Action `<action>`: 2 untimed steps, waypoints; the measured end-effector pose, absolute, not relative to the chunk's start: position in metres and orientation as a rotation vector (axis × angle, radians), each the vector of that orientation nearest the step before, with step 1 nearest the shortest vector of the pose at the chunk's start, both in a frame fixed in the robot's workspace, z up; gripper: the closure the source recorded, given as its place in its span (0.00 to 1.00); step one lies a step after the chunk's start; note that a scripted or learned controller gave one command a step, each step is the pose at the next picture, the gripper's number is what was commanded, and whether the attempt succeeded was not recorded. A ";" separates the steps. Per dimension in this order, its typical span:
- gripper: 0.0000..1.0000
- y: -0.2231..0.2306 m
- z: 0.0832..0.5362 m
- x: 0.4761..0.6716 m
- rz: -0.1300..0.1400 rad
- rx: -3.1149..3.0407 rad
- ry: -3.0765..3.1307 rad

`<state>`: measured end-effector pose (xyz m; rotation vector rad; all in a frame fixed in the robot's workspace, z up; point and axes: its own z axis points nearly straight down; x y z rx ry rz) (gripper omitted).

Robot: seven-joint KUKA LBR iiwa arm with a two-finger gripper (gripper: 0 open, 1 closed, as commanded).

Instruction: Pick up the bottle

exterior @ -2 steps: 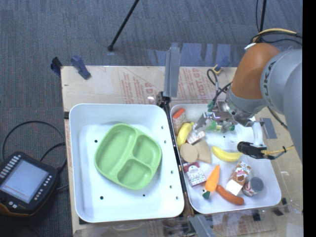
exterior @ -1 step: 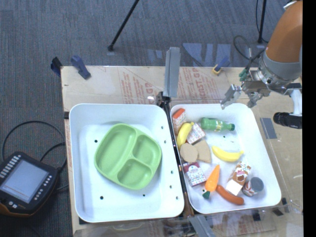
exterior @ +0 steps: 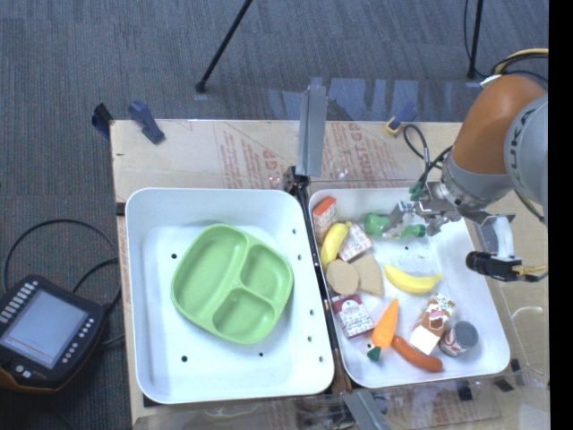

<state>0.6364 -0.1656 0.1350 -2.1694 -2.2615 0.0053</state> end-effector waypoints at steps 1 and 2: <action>0.00 -0.201 0.084 0.644 0.004 -2.177 -2.256; 0.00 -0.201 0.084 0.644 0.003 -2.178 -2.256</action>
